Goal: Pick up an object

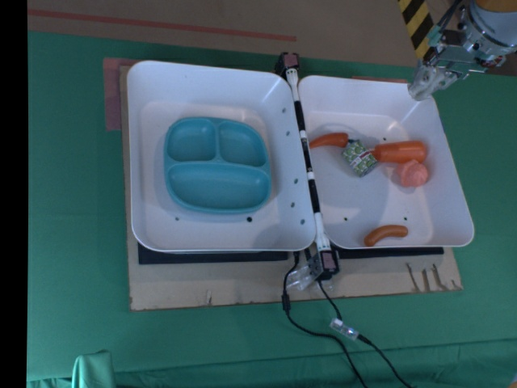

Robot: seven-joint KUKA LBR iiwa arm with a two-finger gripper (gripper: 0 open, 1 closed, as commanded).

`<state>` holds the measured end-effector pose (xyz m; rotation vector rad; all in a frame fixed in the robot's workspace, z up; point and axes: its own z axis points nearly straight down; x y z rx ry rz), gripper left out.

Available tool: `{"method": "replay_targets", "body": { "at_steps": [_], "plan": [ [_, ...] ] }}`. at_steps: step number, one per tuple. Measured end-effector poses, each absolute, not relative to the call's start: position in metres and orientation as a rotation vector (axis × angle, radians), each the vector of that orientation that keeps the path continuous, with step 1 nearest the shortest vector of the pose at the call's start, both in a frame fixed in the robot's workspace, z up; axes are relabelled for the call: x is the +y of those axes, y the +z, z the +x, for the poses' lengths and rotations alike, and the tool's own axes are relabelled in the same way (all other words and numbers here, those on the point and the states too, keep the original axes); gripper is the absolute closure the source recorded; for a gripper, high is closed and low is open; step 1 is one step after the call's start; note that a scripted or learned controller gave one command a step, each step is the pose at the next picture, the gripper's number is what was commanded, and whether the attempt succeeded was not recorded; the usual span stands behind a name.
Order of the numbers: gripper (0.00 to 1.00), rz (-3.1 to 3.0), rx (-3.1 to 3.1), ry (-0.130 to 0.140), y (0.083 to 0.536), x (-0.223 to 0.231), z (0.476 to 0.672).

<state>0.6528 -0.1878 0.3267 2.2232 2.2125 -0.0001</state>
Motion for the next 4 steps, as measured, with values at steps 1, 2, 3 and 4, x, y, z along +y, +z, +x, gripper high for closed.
{"method": "replay_targets", "body": {
  "at_steps": [1,2,3,4],
  "plan": [
    [1.00,2.220,2.215,0.001,0.244,-0.183,0.701],
    [1.00,2.219,2.214,0.003,0.333,-0.187,0.701],
    [1.00,2.219,2.214,0.004,0.365,-0.186,0.701],
    [1.00,2.221,2.213,0.002,0.367,-0.179,0.700]
  ]
}}
